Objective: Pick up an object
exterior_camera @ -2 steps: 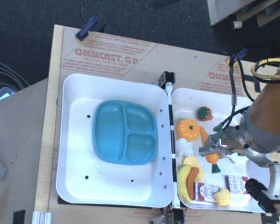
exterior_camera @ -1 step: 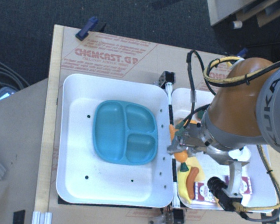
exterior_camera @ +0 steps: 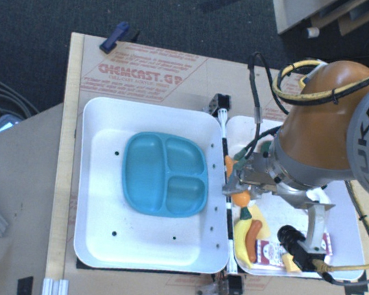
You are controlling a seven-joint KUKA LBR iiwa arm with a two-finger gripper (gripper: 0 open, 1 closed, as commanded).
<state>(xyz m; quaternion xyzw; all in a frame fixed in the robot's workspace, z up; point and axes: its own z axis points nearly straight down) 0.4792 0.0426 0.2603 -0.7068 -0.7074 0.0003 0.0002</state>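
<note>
The likeliest pick here is the small orange ball (exterior_camera: 239, 199), sitting at the left edge of the right bin (exterior_camera: 359, 227), right up against the divider between the two bins. It looks like a toy fruit, so my guess is light, hard and smooth plastic. Round and slick means it can squirt out sideways, so I'd close across its widest part, dead centre, and not too fast. Being that close to the bin wall could leave little room for a finger on that side.

Just below the ball is a banana (exterior_camera: 246, 238), also toy-like, with a red piece lying on it, and a small printed packet (exterior_camera: 267, 254) beside that. The banana is longer and probably easier, grabbed across the middle.

The claw (exterior_camera: 249, 178) hangs just above the ball, but the wrist hides its tips, so I can't tell its state.

Left of the ball, over the divider, the other bin (exterior_camera: 88, 232) holds a blue tray (exterior_camera: 165, 173). Both sit on the tabletop (exterior_camera: 84, 79).
</note>
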